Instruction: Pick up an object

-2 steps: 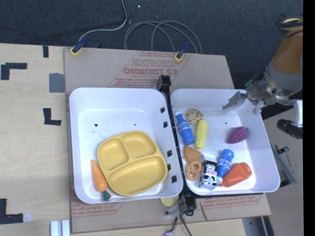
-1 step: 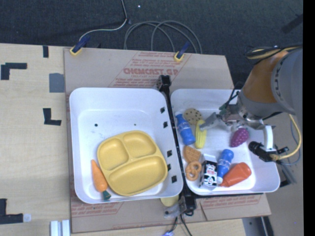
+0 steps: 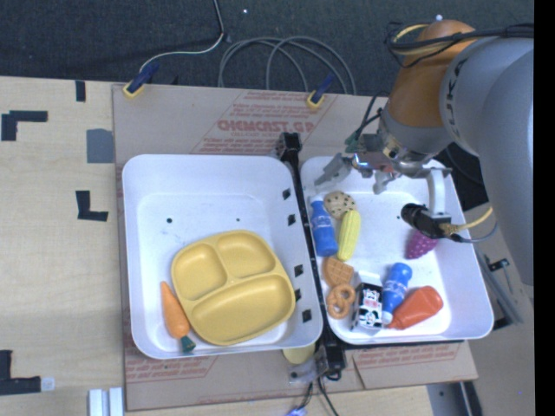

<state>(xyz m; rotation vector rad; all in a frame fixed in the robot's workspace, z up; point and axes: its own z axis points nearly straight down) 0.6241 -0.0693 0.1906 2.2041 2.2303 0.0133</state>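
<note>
Nearest the camera, the orange toy carrot [image 3: 174,311] lies beside the yellow divided plate [image 3: 232,286] in the left bin [image 3: 143,180]. The jaws [image 3: 360,168] hang spread and empty over the right bin's [image 3: 464,271] far edge, just above the cookie [image 3: 340,203] and corn cob [image 3: 349,234]; bare floor lies between.

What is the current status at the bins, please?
Claw open, above right bin's far end, holding nothing. Cookie, corn, blue bottle lie just below it. Nothing picked yet. No obstruction seen.
</note>
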